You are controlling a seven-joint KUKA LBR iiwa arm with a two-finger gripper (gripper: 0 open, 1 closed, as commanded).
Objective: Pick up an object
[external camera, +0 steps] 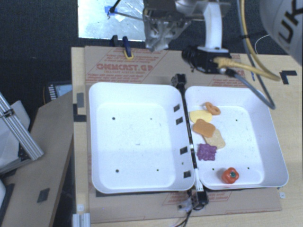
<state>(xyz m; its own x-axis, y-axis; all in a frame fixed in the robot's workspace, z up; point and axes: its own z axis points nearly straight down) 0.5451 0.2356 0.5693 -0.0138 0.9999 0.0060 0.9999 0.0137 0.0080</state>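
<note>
Looking down on the table (80, 70), we find two white bins side by side; the left bin (135, 136) fills the middle of the frame and the right bin (251, 136) sits toward the lower right. Everything we could pick lies in the right bin, crowded against its left wall. From the top down there is an orange ring-shaped piece (212, 109), a pale yellow flat piece (199, 116), an orange flat slab (204, 127) overlapping a tan round piece (217, 139), then a purple knobbly cluster (206, 152). Apart from these, near the bin's lower edge, stands a small red-orange object with a green top (230, 175).

Our pincer (158, 37) hangs at the top centre of the frame, above the far edge of the table and well away from the bins. It grips nothing, and from this slant we cannot tell how wide it stands.

We judge the pieces to be small, light toy-like items, probably plastic or rubbery, and unlikely to break. The flat ones lie low and overlap, so a grasp there could slip or drag a neighbour. The red-orange object looks the best candidate: it stands alone, has some height, and could be taken across its rounded body from above.
</note>
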